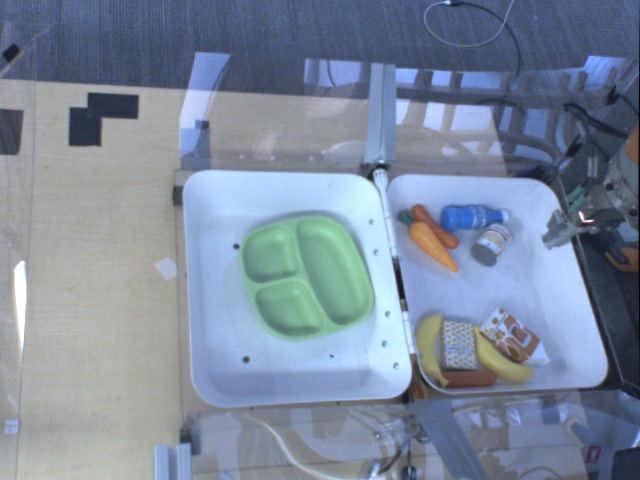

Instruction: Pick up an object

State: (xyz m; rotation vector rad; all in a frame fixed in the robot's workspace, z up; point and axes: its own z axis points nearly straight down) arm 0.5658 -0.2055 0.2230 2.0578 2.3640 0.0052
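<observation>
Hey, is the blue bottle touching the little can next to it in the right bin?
Cannot tell. In the camera view the blue bottle and the can sit so close that neither contact nor gap shows.

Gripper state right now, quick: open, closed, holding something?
Gripper: at the right bin's right rim, nothing seen held; open or shut cannot be told.

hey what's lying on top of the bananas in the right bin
A small checkered packet lies across the bananas, and an orange-and-white packet rests on the right one's upper end. A red sausage-like thing sits along their lower edge. Whatever lies beneath the packets is covered.
</observation>
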